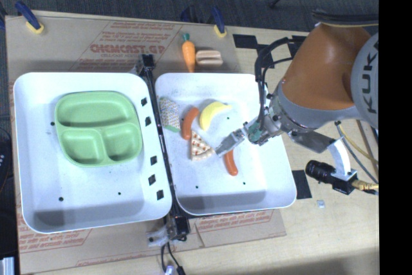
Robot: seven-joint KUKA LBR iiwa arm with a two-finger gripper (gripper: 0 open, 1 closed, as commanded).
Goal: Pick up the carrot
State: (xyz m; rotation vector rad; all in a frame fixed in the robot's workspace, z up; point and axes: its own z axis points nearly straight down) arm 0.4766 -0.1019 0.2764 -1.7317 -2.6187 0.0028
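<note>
An orange carrot with a green top (187, 55) lies on the cardboard just behind the right bin (270, 177), outside it. A second orange-red, carrot-like piece (190, 122) lies inside that bin, left of a yellow banana (214, 114). My gripper (224, 144) reaches in from the right and sits low over the middle of the right bin. Its tip is between a pizza slice (199, 147) and a red sausage (230, 165), close to both. Nothing shows in its grasp. It is well apart from the carrot behind the bin.
A green divided plate (96, 127) fills the middle of the left bin (38, 203). A checkered mesh piece (169, 111) lies at the right bin's left side. A small bun-like toy (208, 58) sits beside the outside carrot. Blue clamps (29, 17) hold the cardboard's back edge.
</note>
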